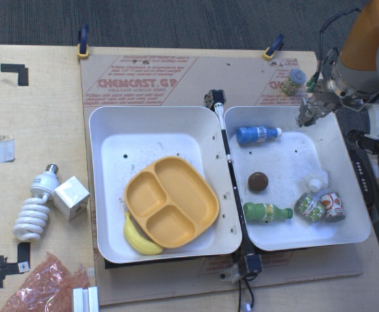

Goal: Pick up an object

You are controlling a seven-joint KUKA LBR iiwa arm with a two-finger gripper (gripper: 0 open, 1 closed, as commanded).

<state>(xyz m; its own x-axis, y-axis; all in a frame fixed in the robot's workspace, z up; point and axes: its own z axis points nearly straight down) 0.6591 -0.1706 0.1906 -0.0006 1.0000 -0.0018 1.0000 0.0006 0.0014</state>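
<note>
Here, a blue bottle (pixel 257 134) lies sideways, white-capped.

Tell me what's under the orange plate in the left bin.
A banana pokes out from under the orange plate at its lower left edge. The rest of the banana is covered, as is anything else beneath.

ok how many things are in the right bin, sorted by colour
blue: 1, the blue bottle
brown: 1, the brown round object
green: 1, the green bottle
mixed green, white and orange: 1, the crumpled bottle
total: 4
</note>
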